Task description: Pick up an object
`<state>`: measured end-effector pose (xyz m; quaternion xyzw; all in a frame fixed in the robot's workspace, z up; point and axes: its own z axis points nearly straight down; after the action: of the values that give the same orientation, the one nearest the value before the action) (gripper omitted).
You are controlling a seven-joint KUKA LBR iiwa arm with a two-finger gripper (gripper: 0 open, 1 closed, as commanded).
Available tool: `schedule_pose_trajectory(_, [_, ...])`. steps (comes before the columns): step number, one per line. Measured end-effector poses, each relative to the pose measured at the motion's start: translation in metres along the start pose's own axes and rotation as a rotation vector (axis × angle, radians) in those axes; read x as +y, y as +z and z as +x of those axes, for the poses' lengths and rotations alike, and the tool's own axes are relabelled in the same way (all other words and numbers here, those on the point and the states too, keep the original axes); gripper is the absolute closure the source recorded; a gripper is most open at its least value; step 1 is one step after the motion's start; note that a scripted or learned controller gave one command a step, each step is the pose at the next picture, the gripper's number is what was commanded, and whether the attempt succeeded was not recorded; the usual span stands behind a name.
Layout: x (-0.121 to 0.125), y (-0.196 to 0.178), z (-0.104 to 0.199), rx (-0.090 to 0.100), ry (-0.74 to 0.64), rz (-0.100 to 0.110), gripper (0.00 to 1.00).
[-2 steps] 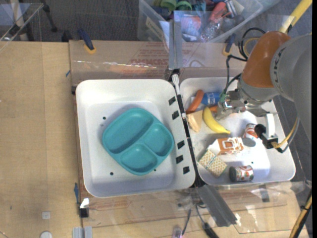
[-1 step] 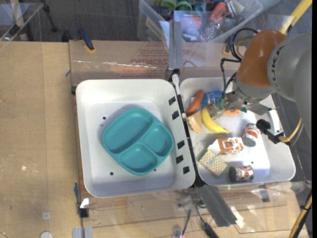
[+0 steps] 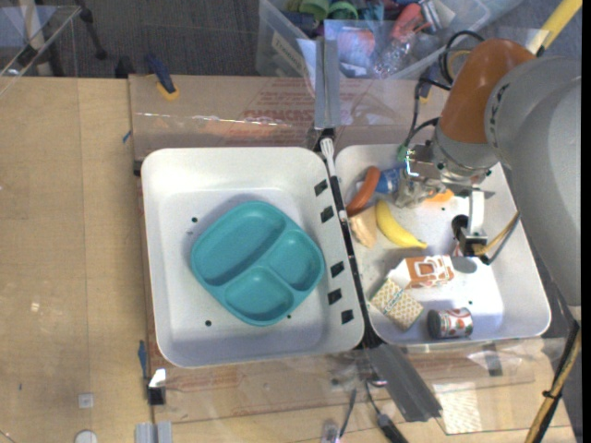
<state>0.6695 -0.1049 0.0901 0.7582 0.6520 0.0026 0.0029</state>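
Note:
The right bin (image 3: 517, 275) holds several small items. A yellow banana (image 3: 397, 228) lies near the bin's middle, with a red-orange sausage (image 3: 367, 185) and a pale bread piece (image 3: 362, 231) to its left. Toward the front sit an orange-and-white carton (image 3: 426, 271), a checkered cracker (image 3: 395, 303) and a small can (image 3: 450, 322). My gripper (image 3: 417, 188) hangs low over the back of this bin, just above the banana's top end and to the right of the sausage. A small orange piece (image 3: 442, 196) shows right beside it.
A teal divided plate (image 3: 256, 261) lies in the left bin (image 3: 175, 183). A black-marked divider (image 3: 334, 238) separates the bins. Clear tubs of toys (image 3: 369, 12) stand behind the bench. A cable with a black part (image 3: 469, 243) dangles from the wrist over the right bin.

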Motion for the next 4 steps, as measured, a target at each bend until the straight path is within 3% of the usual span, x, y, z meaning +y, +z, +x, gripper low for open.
schedule_pose_trajectory(1, [-0.034, -0.001, 0.006, 0.000, 0.021, -0.001, 0.00])
schedule_pose_trajectory(2, [-0.002, 0.000, 0.013, -0.002, -0.101, -0.001, 0.00])
schedule_pose_trajectory(3, [-0.036, -0.001, -0.003, 0.003, 0.055, -0.002, 0.00])
schedule_pose_trajectory(4, [-0.050, -0.002, -0.074, -0.001, -0.155, -0.005, 0.00])
